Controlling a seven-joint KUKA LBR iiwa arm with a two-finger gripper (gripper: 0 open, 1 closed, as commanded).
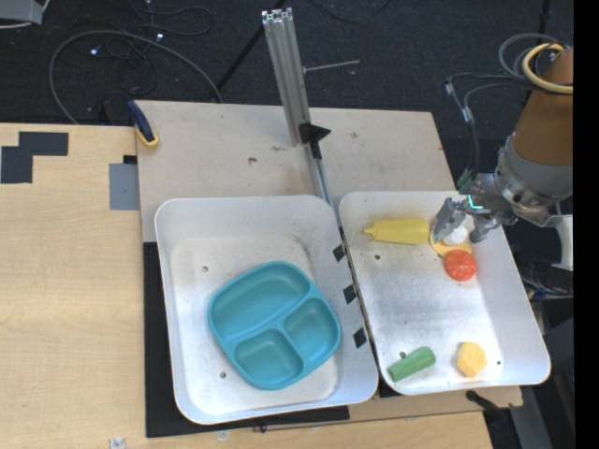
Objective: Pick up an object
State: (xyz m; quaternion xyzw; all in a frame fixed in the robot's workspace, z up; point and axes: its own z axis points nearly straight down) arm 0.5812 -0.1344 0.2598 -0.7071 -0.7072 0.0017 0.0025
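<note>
1. Because my tool (456,224) sits low over the far end of the right bin (529,330), crowded among several things, I judge the main risk to be a muddled grasp: it could come down between items rather than around one.
2. From this slanted view I cannot tell how the tool is set, wide or narrow, and I see nothing clearly held in it.
3. My likeliest target, the yellow bottle-shaped toy (398,231), lies on its side just to the tool's left, its near end touching or almost touching the tool. If the tool closes off-centre on that end, I expect the toy to swivel or squirt away across the smooth bin floor.
4. A red round object (460,266) lies just beside the tool on the nearer side, with a pale yellowish piece (440,245) between them that I cannot identify. Any sideways nudge could roll the red one off.
5. The bin's far wall is close; a descent that drifts outward could strike the rim.
6. Well apart, near the front edge, lie a green cylinder (411,364) and an orange-yellow lump (471,358).
7. The left bin (182,251) holds a blue divided tray (273,324), away from the tool.
</note>
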